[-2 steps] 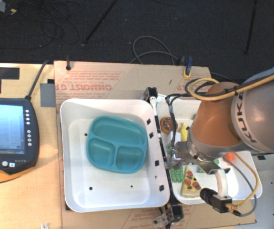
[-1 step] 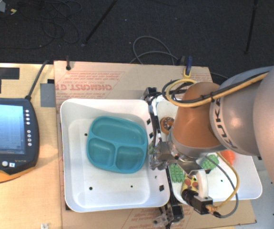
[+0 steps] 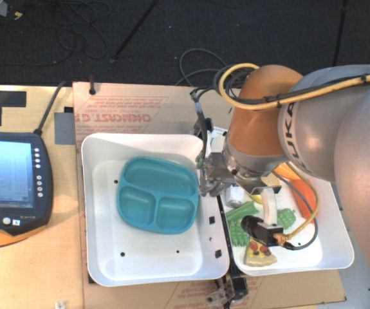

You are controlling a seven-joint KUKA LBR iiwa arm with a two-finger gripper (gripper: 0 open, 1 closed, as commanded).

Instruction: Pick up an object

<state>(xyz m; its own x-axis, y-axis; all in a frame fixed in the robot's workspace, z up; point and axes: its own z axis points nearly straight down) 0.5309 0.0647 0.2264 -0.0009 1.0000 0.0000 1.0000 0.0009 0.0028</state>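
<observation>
A teal divided plate (image 3: 159, 195) lies in the left bin (image 3: 101, 250). In the right bin (image 3: 333, 253) I see a green toy (image 3: 239, 229), a knobbly green piece (image 3: 288, 218), an orange carrot-like piece (image 3: 304, 197), a bit of yellow (image 3: 256, 199) and a pizza-slice toy (image 3: 260, 255). My gripper (image 3: 212, 180) hangs low at the wall between the two bins, just right of the plate's rim. The wrist and arm cover much of the right bin.
A tablet with a lit screen (image 3: 8, 179) rests on the bench at the left. Cardboard (image 3: 127, 111) lies under and behind both bins. The grey arm (image 3: 326, 127) spans the right side of the view.
</observation>
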